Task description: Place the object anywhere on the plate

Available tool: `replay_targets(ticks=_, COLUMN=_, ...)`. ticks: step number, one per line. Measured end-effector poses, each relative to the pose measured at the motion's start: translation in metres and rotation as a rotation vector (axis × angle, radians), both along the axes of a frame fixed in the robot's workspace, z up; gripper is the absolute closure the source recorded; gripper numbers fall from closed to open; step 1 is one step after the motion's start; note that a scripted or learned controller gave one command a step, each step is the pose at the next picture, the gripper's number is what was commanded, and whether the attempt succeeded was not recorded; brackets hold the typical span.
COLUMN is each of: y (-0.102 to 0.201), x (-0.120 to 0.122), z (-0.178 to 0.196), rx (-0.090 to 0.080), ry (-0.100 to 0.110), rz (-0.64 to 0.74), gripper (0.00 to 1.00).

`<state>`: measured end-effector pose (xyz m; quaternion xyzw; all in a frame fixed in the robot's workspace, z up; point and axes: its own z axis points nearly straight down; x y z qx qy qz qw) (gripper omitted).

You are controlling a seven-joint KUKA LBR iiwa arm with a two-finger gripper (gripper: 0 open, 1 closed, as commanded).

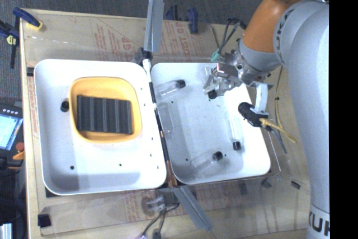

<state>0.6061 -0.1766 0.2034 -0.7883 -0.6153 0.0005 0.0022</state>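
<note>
Bench with two white bins: the left bin (50, 165) is occupied by a yellow plate (105, 85). Clear tubes (169, 87) are scattered in the right bin (196, 120). The gripper (215, 87) is positioned over the right bin's upper edge; grip state undetermined.

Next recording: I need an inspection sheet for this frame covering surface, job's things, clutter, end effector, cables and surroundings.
Surface: wooden bench bearing left bin and right bin.
Job's things: yellow plate with dark ridged insert in left bin; clear vials lie scattered in right bin.
Clutter: small dark object beside the plate.
End effector: end effector over right bin's upper right corner; finger state unclear.
Cables: cables along right bin's right edge.
Surroundings: blue clamps on bench edge; lit screen at left.
</note>
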Motion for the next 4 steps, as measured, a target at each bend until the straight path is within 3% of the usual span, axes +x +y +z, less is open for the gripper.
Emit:
replay_targets(ticks=1, y=0.034, x=-0.019, z=-0.011, rx=0.000, ry=0.003, rz=0.235, gripper=1.00)
replay_targets(ticks=2, y=0.132, x=-0.015, z=0.017, rx=-0.002, ry=-0.002, rz=0.460, gripper=1.00)
replay_targets(ticks=3, y=0.198, x=-0.009, z=0.007, rx=0.000, ry=0.001, rz=0.594, gripper=1.00)
replay_targets(ticks=4, y=0.197, x=-0.009, z=0.007, rx=-0.001, ry=0.000, rz=0.594, gripper=0.00)
